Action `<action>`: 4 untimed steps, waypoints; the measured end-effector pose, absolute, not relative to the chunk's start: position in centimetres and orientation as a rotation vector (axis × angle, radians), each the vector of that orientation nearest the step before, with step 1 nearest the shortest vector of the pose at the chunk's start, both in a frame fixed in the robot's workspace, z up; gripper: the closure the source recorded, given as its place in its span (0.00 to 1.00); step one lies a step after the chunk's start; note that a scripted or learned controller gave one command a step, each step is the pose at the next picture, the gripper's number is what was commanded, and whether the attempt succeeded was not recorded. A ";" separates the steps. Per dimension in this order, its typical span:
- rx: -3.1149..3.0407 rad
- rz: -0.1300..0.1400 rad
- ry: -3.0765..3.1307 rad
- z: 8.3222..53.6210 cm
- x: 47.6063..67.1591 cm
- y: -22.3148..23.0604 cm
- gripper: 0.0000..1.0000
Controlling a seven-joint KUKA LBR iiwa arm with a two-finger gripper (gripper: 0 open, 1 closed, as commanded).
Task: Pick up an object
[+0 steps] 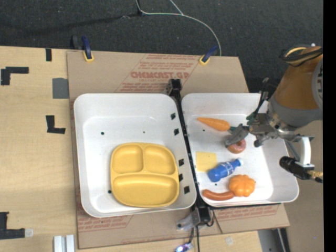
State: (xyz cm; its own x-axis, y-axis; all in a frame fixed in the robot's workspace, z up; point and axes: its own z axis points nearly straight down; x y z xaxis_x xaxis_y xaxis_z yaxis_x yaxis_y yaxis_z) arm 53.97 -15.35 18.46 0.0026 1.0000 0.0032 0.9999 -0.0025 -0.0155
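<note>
While its grey two-finger gripper (236, 136) hangs low over a small round pinkish toy (237, 146) in the right shallow white plastic bin (283, 193), grip unclear, one glossy orange carrot (213, 123), one yellow square (206, 160), one blue bottle (223, 170), one orange pumpkin (241, 185) and one red sausage (217, 195) lie around.

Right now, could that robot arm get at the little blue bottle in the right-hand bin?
Probably yes. The blue bottle lies uncovered in the right bin, with nothing on top of it. The gripper hovers nearby over a pinkish round piece. The yellow square and orange pumpkin crowd its sides, though.
</note>
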 end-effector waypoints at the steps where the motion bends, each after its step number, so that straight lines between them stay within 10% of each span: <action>1: -2.218 0.002 -2.222 19.2 54.3 -15.3 0.00; 4: -2.220 0.003 -2.222 8.4 53.6 -15.5 0.00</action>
State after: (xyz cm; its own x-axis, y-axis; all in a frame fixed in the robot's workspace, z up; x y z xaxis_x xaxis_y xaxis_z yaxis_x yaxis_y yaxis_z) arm 53.64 -15.51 8.43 -0.0008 1.0000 -0.0011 1.0000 0.0008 -0.0017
